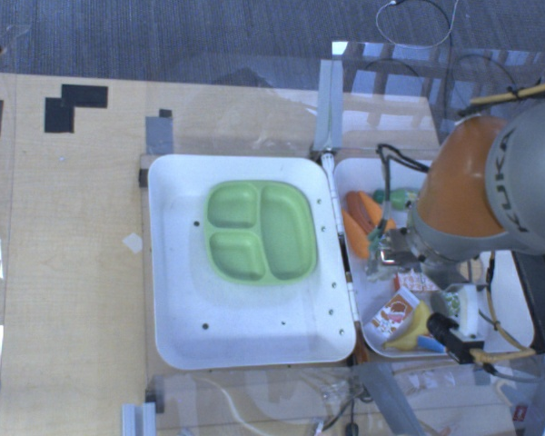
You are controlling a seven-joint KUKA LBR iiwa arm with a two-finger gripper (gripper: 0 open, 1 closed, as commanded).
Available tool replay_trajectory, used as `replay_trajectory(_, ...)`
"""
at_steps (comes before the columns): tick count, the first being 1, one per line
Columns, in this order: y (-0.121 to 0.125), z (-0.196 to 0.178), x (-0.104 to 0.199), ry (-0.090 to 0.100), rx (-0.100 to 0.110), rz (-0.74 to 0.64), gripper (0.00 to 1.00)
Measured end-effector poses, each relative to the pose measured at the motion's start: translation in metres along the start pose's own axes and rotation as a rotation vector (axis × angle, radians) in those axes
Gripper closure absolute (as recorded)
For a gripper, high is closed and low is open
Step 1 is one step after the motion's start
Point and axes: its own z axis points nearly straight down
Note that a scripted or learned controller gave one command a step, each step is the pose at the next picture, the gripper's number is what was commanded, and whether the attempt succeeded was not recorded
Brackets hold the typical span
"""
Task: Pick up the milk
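milk carton [393, 313]: lying in the right bin [371, 332], touching the banana [412, 328]
end effector [388, 249]: just above the milk carton, grip state cannot be told

Grey arm [490, 189] bent low, pincer [388, 251] pointing down.

Grey-blue carpet [163, 16] ran along the top, well beyond the pincer, with thin cables [418, 12] looping over it. Out to the pincer's left stretched the pale wooden bench [64, 243], carrying black tape patches [73, 105] near its far edge. A clear sheet [0, 271] glinted at the far left. Light was even and soft, with faint shadows.
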Motion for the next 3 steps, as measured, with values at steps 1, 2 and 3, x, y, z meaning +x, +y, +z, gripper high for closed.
replay_trajectory(1, -0.001, -0.012, -0.1, -0.002, 0.001, 0.046, 1.0)
replay_trajectory(2, -0.001, -0.012, -0.099, -0.002, 0.001, 0.045, 0.0)
replay_trajectory(3, 0.008, 0.085, -0.083, -0.002, -0.013, 0.208, 0.0)
